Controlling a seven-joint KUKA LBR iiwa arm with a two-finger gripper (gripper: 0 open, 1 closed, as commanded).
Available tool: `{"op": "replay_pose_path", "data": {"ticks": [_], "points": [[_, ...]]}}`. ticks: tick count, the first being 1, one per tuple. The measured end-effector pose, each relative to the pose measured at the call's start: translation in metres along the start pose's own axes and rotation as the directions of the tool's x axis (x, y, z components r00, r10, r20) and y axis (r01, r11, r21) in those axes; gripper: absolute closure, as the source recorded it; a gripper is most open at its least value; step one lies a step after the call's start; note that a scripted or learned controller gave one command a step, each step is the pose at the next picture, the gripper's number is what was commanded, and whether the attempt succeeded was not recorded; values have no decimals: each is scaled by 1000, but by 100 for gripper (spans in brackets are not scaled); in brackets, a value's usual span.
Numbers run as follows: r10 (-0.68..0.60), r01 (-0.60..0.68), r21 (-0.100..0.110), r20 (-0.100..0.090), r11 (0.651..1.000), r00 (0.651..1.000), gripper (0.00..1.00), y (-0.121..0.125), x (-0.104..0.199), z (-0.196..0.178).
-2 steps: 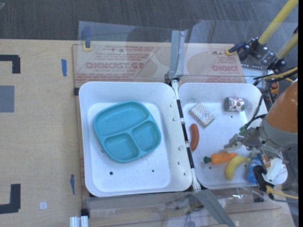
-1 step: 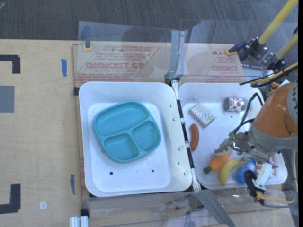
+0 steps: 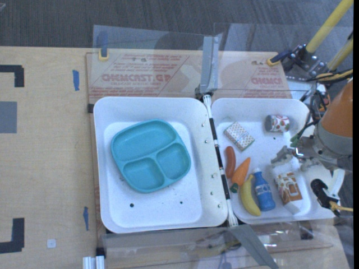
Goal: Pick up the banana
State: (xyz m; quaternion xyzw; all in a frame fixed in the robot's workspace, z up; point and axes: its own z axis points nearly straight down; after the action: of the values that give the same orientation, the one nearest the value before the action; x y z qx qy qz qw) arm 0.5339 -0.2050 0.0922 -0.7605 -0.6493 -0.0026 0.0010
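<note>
The banana [image 3: 249,196] lies lengthwise toward the right bin's [image 3: 255,108] near edge; jaws' state unclear.

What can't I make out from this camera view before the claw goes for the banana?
- Claw: too small and cluttered with cables to tell whether it is open or shut.
- Arm: cut off by the view's right edge.
- Banana: its right flank sits tight against the blue bottle; whether a gap exists there is unclear.
- Carton and can: labels too small to read.
</note>
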Motion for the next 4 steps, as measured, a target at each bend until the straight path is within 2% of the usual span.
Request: {"op": "replay_pose_path", "data": {"ticks": [1, 2, 3, 4], "points": [[-39, 39, 2, 6, 999, 999, 0, -37, 76, -108], [-98, 98, 3, 5, 995, 995, 0, -72, 105, -21], [-123, 123, -1, 3, 992, 992, 0, -70, 104, 5], [-118, 118, -5, 4, 993, 993, 100, -69, 102, -5]]}}
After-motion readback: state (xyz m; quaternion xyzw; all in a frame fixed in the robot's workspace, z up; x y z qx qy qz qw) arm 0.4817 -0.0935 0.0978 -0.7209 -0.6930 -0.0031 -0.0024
